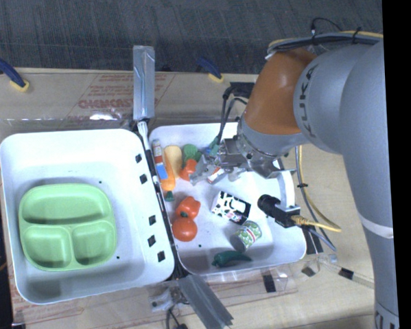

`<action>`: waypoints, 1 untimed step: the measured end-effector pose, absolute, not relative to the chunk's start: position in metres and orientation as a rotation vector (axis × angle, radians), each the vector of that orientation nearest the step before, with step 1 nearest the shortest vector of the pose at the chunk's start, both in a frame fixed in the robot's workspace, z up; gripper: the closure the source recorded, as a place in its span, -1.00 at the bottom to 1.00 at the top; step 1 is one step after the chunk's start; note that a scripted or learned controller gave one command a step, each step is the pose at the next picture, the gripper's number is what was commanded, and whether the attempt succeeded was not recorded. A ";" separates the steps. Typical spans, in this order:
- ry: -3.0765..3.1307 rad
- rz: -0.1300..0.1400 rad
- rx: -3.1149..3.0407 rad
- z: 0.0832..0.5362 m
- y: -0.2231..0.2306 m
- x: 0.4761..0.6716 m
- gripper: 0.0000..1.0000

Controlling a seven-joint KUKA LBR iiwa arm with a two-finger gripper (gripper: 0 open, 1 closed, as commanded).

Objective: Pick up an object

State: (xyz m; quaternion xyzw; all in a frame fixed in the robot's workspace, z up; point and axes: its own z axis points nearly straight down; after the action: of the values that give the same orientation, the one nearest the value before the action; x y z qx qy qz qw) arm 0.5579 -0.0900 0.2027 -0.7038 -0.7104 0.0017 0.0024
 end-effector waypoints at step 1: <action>-2.522 0.001 -1.873 0.102 -0.103 0.624 -1.00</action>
State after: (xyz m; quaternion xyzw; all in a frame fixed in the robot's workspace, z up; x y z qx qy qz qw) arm 0.6244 -0.1027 0.1023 -0.5961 -0.8029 0.0004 0.0000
